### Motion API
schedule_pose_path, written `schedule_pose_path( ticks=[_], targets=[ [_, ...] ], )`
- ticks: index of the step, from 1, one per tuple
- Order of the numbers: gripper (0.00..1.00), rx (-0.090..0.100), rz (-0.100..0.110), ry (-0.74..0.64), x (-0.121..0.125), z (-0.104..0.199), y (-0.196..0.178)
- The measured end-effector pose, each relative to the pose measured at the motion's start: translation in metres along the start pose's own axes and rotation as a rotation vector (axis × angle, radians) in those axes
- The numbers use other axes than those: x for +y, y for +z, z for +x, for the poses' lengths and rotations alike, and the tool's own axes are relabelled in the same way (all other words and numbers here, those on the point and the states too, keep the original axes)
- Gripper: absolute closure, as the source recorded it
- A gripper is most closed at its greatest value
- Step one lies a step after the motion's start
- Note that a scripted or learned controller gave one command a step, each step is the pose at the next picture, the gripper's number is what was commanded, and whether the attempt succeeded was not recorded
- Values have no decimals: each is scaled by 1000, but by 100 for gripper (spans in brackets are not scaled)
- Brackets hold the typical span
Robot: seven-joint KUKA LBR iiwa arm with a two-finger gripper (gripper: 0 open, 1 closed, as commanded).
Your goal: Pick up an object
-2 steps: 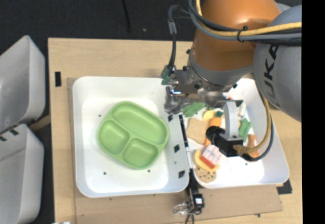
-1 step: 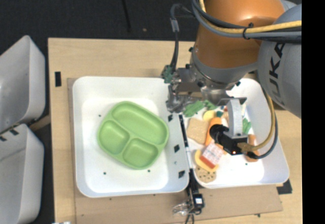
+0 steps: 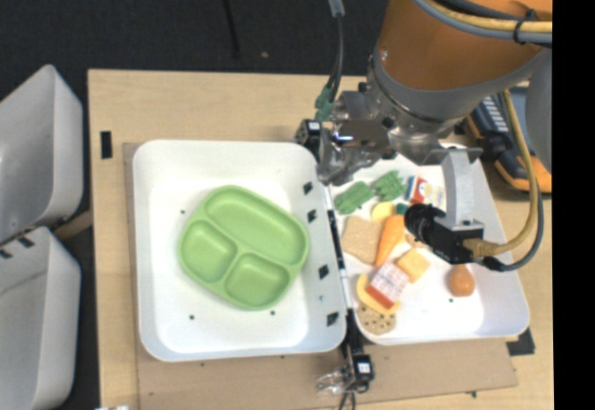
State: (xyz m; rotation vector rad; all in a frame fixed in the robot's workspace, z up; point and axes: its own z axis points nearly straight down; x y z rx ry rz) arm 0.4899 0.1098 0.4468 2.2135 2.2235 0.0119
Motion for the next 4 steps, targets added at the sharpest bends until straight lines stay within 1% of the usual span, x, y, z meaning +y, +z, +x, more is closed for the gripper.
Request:
schedule_pose_path(
  ticks=[1,2,3,4],
  targets=[
    [100,-3,4,6,0,-41,-32],
    [100,-6,13,12,-1,-110,46],
    [100,-1,-4,-3,1,-56,-53],
    [100,-6,20,11,-2,-115,79]
  ],
)
